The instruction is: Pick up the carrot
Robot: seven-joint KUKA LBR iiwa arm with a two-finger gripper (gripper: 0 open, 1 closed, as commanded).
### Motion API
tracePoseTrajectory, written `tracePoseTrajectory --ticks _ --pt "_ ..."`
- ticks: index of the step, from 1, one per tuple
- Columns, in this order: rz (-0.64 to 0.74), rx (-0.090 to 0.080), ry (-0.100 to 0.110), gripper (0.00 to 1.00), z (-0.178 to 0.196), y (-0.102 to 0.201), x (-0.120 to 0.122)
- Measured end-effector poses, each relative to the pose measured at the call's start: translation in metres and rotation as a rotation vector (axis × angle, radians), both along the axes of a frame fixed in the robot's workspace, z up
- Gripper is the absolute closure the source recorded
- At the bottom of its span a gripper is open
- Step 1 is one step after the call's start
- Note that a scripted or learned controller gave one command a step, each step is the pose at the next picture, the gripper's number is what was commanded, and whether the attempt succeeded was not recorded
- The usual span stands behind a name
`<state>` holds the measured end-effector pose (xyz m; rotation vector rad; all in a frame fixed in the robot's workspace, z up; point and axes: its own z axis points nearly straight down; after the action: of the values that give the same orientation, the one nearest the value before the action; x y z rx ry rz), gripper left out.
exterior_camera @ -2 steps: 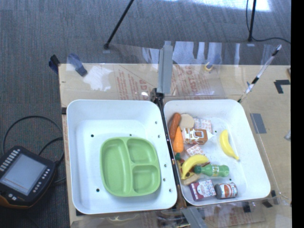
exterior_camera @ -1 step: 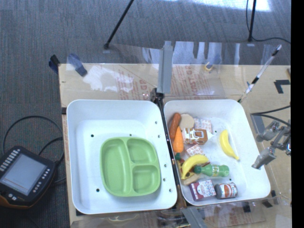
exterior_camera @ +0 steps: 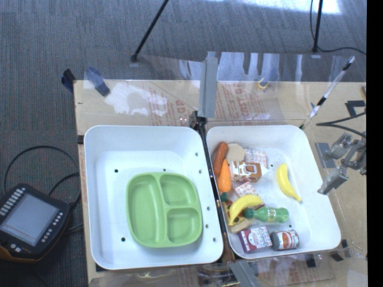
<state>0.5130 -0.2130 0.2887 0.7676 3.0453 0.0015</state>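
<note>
Two white bins sit side by side on the counter [exterior_camera: 149, 100]. The carrot [exterior_camera: 224, 177] lies in the right bin [exterior_camera: 317, 220] against its left wall. The pincer [exterior_camera: 335, 179] hangs beyond that bin's right rim; whether it is open I cannot tell.

Gripper [exterior_camera: 340, 165] is bare grey metal, angular blocky parts, with one slim finger [exterior_camera: 333, 183] ending in a flat grey tip. Body above it looks like stacked brackets in lighter and darker grey with hard edges. Too small and blurred to make out screws, cables or markings.
</note>
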Motion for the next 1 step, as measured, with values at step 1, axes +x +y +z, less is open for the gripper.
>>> tracePoseTrajectory --ticks 1 --pt "0.035 0.000 0.001 0.00 -0.0039 0.0011 -0.0360"
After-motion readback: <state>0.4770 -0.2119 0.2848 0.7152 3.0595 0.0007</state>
